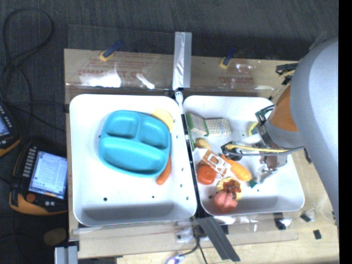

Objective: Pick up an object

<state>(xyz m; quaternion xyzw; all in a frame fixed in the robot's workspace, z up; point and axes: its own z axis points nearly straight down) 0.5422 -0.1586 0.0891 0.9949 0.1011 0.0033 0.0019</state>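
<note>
Two bins: white shallow plastic trays are sitting side by side on the bench, left bin point(82, 202) and right bin point(286, 199), smooth and glossy.
Gripper: gripper point(263, 166) is hanging low over the right bin's right half, just beside the toy pile; grip state cannot be told from this angle.
Candidate object: orange carrot-shaped toy point(240, 170) is lying near the bin's middle, just left of the gripper, apart from it.
Handling, judged: toy is looking light, rigid, smooth plastic; probably slippery, not fragile. Best hold would be across its narrow width at mid-length.
Neighbours: red tomato point(205, 174) is crowding it on the left, touching a small printed box point(215, 161); a pink-red piece point(224, 201) is lying toward the near wall.
Other shapes: green-and-white packet point(212, 126) is lying flat near the far wall, likely thin card.
Left bin contents: blue divided plate point(135, 142) is sitting moulded and stiff, with a yellow piece point(163, 116) and an orange piece point(164, 174) tucked at its right edge.
Risk, judged: clutter is leaving little room for a clean approach.
</note>
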